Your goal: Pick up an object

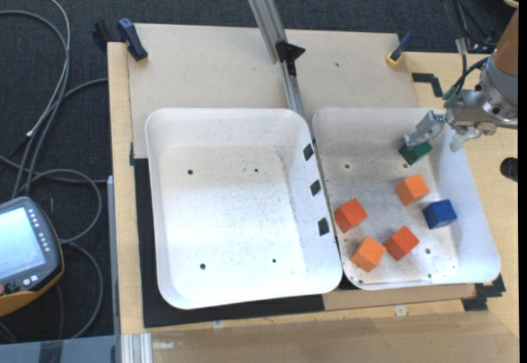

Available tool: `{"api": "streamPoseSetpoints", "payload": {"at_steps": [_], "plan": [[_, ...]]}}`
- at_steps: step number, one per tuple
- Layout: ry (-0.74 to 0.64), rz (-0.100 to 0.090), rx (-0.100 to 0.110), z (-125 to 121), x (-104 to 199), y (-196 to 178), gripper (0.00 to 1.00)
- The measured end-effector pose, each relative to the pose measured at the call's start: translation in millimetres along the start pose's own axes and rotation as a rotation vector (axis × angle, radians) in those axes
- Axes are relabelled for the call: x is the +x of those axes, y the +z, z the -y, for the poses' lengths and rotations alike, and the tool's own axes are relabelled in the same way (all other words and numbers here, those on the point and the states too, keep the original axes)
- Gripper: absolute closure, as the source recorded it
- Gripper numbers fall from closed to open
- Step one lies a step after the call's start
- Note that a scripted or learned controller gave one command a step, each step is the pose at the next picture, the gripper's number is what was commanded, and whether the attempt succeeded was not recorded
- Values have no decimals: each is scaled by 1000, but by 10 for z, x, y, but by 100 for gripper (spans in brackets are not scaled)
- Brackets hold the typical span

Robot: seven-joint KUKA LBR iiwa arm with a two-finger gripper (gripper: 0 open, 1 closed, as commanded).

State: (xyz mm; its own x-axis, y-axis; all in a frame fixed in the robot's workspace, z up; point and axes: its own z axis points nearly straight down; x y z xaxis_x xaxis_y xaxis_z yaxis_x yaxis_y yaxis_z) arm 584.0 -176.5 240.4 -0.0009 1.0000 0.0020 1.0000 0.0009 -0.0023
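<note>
In the right bin (469, 188) lie several blocks: orange ones (412, 188) (352, 214) (369, 253), a red-orange one (403, 242) and a blue one (440, 213). A green block (415, 152) sits further back in the same bin. My gripper (439, 141) hangs over the bin's back right part, open, its fingers spread. The left finger (425, 131) stands right over the green block and partly covers it. Nothing sits between the two fingers.
The left bin (165, 147) stands beside the right one, with a raised divider (317, 188) between them. A slanted metal rail (263, 7) runs in from the back. Clamps sit at the board's back corners (132, 39) (398, 50). Cables hang at the far right.
</note>
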Motion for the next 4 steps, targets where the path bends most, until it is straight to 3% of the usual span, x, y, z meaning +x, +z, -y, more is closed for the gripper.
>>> {"api": "streamPoseSetpoints", "payload": {"at_steps": [1,2,3,4], "plan": [[3,-1,8,443,-272,1454,0],[-4,4,-8,-395,-175,1397,0],[2,-1,4,266,85,1410,0],[0,1,-3,235,78,1299,100]]}}
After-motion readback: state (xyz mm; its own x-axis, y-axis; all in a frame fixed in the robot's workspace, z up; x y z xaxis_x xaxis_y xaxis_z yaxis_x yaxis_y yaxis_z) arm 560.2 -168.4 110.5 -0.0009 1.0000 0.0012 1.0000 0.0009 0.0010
